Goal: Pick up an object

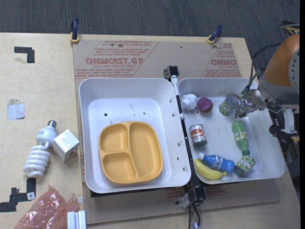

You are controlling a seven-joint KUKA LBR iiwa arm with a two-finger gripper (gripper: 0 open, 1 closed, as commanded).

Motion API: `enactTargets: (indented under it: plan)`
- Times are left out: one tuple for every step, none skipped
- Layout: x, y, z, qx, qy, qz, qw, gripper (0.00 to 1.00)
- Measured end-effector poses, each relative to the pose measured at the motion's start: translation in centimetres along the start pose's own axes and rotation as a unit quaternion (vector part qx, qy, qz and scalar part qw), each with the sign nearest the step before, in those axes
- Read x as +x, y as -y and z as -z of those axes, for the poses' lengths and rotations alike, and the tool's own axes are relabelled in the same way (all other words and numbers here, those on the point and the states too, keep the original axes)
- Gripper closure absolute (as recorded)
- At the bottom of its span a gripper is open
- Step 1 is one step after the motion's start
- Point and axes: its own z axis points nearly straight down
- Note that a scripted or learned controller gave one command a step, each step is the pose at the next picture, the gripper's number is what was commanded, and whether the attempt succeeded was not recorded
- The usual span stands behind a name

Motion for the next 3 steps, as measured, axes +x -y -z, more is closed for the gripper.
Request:
enactTargets:
  plan:
    - [0.0,0.0,0.0,0.000,0.000,0.000,1.0000,0.00]
    - [0.0,-0.1,1.0,-0.001,0.001,0.001,1.0000,1.00]
    - [0.0,-0.1,1.0,0.000,0.001,0.001,1.0000,0.00]
